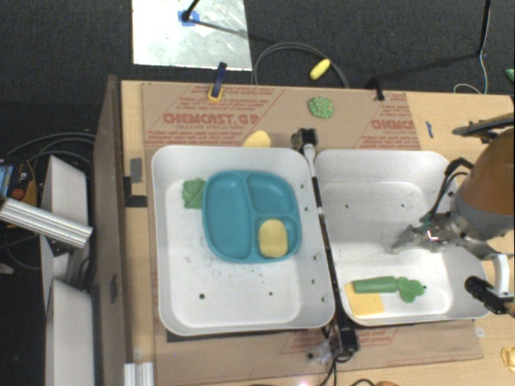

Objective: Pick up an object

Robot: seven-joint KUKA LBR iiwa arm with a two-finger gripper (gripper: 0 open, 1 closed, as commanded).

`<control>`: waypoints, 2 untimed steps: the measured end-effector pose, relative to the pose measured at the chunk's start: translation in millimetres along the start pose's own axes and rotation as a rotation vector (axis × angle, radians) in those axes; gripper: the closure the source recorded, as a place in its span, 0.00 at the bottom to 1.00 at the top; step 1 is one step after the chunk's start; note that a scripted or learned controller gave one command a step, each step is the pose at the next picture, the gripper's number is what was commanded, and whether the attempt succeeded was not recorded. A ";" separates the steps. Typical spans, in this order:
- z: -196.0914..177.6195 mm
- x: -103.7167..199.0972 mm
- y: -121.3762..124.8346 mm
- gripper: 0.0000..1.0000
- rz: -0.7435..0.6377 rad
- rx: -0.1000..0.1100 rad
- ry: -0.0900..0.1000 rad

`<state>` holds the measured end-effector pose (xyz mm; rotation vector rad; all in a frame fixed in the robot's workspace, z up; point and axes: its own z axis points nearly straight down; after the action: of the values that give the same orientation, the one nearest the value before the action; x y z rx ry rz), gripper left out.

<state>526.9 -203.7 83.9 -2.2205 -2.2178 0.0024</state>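
Plate (233,215) in the left bin, yellow piece (273,237) on it. Green toy (388,285) and yellow block (367,303) at the right bin's front edge. Claw (410,238) just above them, nothing visibly held, spread unclear. Best lowered squarely over the toy, gripped across its narrow width.

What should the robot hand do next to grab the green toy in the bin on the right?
Probably it should slide toward the near edge of the right bin and come down over the green toy. The gripper sits above and a bit to the right of the toy with nothing between its fingers, while the toy lies flat beside a yellow block near the front wall.
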 end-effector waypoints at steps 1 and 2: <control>-11.4 0.1 3.9 1.00 -0.003 -0.008 -0.002; -179.7 36.3 55.4 1.00 -0.012 -0.026 -0.006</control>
<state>583.0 -167.6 263.4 -2.2231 -2.2471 -0.0197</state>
